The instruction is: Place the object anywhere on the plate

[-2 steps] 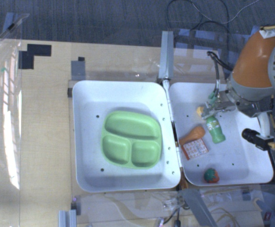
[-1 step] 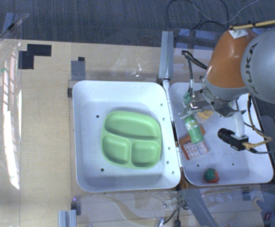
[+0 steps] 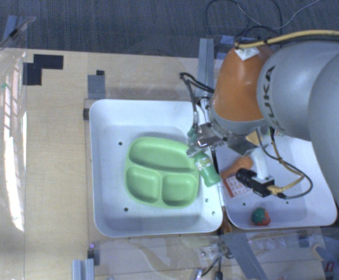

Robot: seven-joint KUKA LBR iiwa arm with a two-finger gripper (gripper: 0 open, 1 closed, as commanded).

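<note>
Two white bins [image 3: 102,156] sit side by side on the surface. A green sectioned plate [image 3: 157,171] lies in the left bin. The tool [image 3: 201,147] hangs at the plate's right edge, with a pale green bottle-like object [image 3: 206,171] seen just under it, over the plate rim; whether it is truly clamped cannot be told. If released here, the object is judged likely to tip off the rim into the bin. A red-green fruit [image 3: 260,216] and a red-white packet [image 3: 236,184] lie in the right bin.

I see green plate [image 3: 160,172]: smooth plastic, slight sheen. White bins [image 3: 108,156]: matt plastic. Bench [image 3: 46,174]: pale wood, glare-streaked. Arm [image 3: 309,86]: satin grey casing, glossy orange band.
</note>
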